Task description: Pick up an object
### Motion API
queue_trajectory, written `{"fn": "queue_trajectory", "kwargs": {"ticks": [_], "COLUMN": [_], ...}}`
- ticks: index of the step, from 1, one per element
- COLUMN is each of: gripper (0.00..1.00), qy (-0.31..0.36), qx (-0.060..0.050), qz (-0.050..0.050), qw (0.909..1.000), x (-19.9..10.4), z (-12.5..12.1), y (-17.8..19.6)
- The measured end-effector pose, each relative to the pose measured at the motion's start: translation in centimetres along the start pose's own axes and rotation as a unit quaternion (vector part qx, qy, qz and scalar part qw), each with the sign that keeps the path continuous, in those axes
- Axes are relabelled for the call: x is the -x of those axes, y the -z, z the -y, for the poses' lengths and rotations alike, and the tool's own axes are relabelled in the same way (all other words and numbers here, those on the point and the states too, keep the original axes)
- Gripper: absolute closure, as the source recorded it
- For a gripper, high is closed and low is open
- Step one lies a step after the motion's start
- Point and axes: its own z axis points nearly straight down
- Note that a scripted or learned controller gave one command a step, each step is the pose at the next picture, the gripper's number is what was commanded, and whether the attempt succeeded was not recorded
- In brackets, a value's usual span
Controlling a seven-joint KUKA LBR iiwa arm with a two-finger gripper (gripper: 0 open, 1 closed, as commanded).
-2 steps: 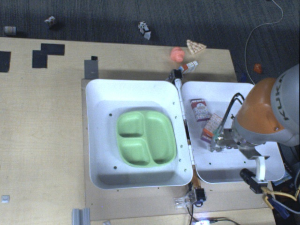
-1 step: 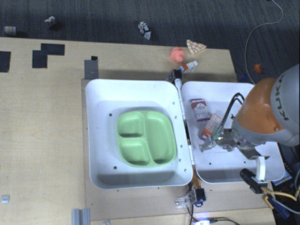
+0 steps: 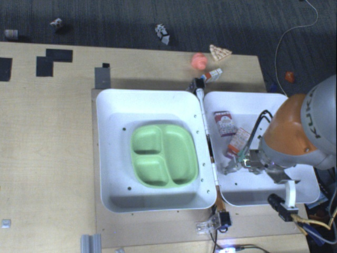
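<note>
Stuff scattered along the bench's far edge: a pink round ball (image 3: 199, 61), a tan pizza-slice toy (image 3: 220, 52), and a small red-and-white tube (image 3: 212, 76) right by the bins' top corners. Left white bin (image 3: 108, 141) holds a light green three-compartment plastic tray (image 3: 164, 155), sitting mid-bin. Right white bin (image 3: 274, 102) has a red-and-white small packet (image 3: 224, 123) near its far-left corner and a pale speckled wrapper (image 3: 240, 138) beside it. The gripper (image 3: 235, 164) sits low by the bin's left wall; can't tell whether it's spread or pinching.
</note>
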Motion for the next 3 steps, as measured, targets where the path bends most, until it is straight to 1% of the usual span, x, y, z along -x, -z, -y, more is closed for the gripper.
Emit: {"fn": "queue_trajectory", "kwargs": {"ticks": [1, 2, 3], "gripper": [1.0, 0.0, 1.0], "qy": [0.001, 0.001, 0.002], "qx": [0.003, 0.003, 0.004], "qz": [0.0, 0.0, 0.0], "qw": [1.0, 1.0, 1.0], "x": [0.0, 0.0, -0.1], "z": [-0.2, -0.2, -0.3], "y": [1.1, 1.1, 2.2]}}
